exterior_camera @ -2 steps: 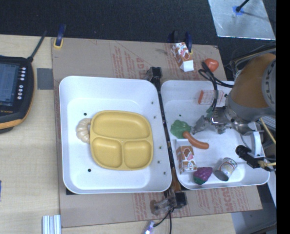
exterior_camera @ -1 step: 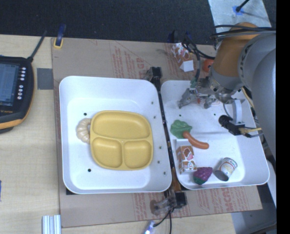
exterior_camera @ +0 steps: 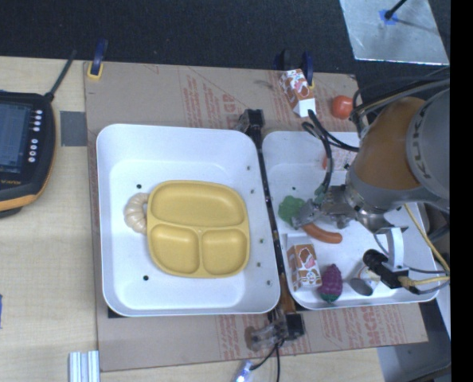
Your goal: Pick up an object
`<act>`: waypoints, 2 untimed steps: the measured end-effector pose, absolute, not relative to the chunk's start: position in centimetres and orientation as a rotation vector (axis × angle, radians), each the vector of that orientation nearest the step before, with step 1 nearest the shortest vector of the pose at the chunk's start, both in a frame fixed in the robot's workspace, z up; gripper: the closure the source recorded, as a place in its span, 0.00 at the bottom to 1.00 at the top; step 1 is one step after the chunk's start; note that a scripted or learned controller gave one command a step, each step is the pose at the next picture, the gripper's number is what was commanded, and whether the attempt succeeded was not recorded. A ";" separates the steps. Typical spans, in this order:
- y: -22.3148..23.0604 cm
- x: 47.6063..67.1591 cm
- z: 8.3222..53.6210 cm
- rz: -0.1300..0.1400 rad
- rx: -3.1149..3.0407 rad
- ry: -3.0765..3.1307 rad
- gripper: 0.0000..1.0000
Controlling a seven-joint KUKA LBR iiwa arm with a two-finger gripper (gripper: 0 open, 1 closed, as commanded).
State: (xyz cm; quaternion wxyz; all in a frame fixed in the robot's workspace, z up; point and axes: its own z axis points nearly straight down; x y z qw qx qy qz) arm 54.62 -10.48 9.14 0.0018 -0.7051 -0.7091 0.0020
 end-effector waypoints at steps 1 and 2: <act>-10.6 54.6 10.2 0.010 -2.208 -2.228 1.00; -5.3 64.7 19.2 0.002 -2.215 -2.226 1.00</act>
